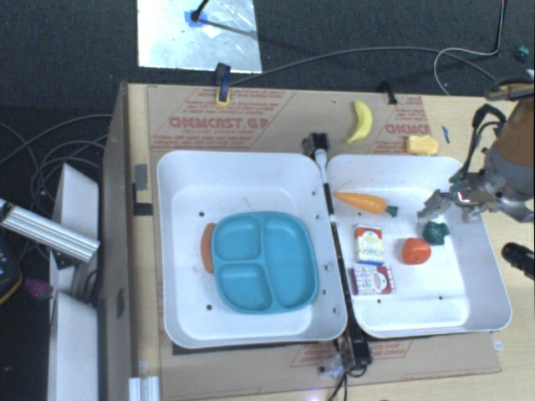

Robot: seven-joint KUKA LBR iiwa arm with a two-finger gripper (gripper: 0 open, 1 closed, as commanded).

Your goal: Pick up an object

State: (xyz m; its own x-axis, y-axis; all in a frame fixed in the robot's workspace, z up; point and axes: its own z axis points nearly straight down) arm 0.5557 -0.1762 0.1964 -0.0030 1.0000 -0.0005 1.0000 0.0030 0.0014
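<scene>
Two white bins sit side by side on the tabletop [276,115]. The left bin [180,182] holds a blue divided plate [264,261] with an orange item [206,247] tucked at its left edge. The right bin [481,299] holds the candidates: a carrot [361,200] near the top left, a small orange-and-white carton [369,245], a red-and-white packet [371,280] just below it, a red tomato-like ball [415,251], and a dark green object [435,232] just up and right of the ball. A banana [361,122] and a yellow block [422,144] lie on the tabletop beyond the bins.

The arm [514,153] reaches in from the right. The end effector [449,204] hangs over the upper right part of the right bin, fingers spread apart, nothing between them. It sits just above the dark green object in the view; contact cannot be confirmed.

Judgement: approach step, grasp not yet made. The green object looks the likeliest target, with the red ball close beside it. Next move calls for lowering so the fingers straddle one item alone, then closing. Risk: the two neighbours are near enough that a finger could nudge the ball aside.
</scene>
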